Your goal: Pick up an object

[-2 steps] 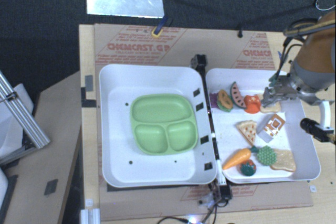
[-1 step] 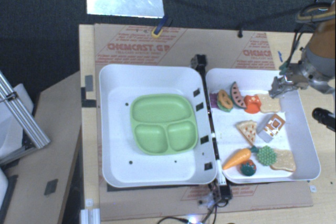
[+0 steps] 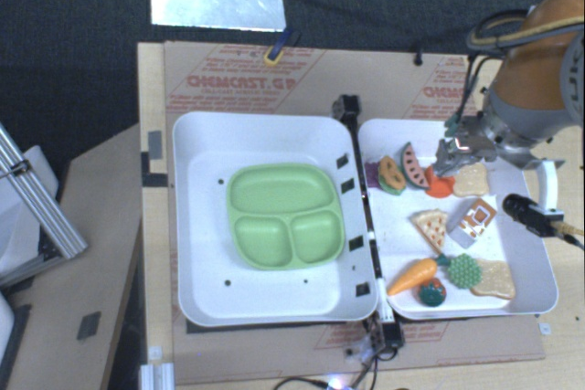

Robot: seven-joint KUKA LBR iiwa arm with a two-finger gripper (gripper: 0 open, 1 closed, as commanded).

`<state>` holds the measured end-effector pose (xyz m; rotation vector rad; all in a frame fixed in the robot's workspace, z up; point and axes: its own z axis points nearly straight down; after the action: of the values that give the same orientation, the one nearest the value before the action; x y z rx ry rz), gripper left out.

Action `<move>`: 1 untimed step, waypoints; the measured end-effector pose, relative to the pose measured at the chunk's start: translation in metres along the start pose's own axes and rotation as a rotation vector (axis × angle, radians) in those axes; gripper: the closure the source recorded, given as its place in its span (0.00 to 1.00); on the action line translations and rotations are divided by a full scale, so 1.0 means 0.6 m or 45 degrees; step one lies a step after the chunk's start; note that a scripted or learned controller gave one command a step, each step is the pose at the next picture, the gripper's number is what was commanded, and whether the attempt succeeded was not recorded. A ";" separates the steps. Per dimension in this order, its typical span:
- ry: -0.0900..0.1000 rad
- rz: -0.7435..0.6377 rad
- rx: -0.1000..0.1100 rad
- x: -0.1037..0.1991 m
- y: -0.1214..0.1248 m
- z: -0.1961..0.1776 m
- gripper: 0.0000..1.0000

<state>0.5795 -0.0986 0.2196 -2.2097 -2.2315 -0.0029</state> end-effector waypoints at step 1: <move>-0.001 0.000 -0.003 0.095 0.005 -0.020 1.00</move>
<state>0.5822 -0.0416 0.2318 -2.2109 -2.2332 -0.0045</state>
